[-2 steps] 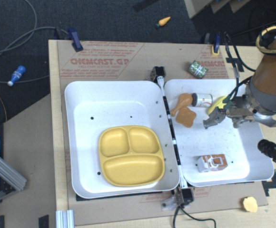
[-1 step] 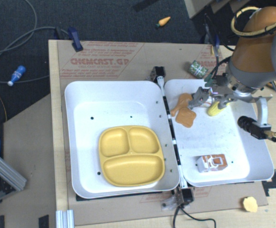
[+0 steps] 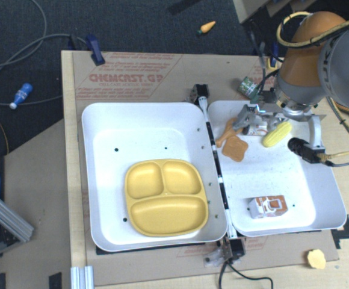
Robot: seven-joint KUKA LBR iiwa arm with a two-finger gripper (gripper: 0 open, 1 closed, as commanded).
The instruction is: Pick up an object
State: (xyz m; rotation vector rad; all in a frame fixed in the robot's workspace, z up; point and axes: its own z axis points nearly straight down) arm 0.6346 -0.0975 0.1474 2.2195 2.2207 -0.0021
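The gripper [image 3: 260, 116] sits low at the 12 o'clock end of the right bin [image 3: 319, 212], under the grey arm [image 3: 337, 53]. Whether its fingers are open or closed cannot be told; nothing is seen between them.

Just beside it, at 3 o'clock, lies a yellow corn cob [image 3: 277, 134]. At 7 o'clock from it lie an orange-brown food piece [image 3: 234, 149] and a thinner orange strip [image 3: 227, 132]. A small white-and-brown block [image 3: 268, 206] lies well apart at 6 o'clock.

The left bin [image 3: 102, 161] holds a yellow divided plate [image 3: 165, 197].

Judgement: approach step, no grasp confirmed. The next move calls for centring over one item, likely the corn cob, then closing and lifting.
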